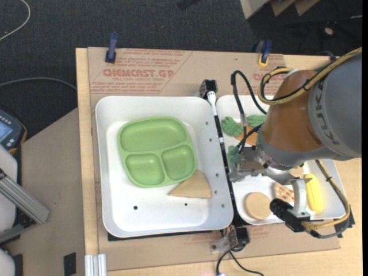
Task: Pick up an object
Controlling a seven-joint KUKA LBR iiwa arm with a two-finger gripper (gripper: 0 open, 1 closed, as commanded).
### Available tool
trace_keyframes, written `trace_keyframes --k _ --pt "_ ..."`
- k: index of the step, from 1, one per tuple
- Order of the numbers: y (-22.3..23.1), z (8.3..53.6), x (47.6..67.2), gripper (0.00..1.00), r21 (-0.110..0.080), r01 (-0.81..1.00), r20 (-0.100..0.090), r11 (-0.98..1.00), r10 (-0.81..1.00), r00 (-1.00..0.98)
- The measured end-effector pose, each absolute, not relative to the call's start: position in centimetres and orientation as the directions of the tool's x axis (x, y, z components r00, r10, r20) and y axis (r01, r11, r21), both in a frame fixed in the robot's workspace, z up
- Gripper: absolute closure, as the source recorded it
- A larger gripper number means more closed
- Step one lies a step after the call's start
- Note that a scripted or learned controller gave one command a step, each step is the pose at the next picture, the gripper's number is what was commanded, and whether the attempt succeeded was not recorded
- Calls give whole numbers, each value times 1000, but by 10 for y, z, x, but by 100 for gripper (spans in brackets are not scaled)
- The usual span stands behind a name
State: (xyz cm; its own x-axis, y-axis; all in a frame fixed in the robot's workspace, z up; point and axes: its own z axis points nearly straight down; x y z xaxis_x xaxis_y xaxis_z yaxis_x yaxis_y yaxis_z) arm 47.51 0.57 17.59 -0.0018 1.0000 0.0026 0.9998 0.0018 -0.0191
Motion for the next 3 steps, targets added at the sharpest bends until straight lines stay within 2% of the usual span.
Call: trace_keyframes --k 1,2,3 --pt "60 284 480 100 11 1000 3 8 1000 -8" --pt "33 348 480 100 9 1000 0 -1 1000 1" --pt "-138 301 533 100 2 1000 -8 -14 1000 14"
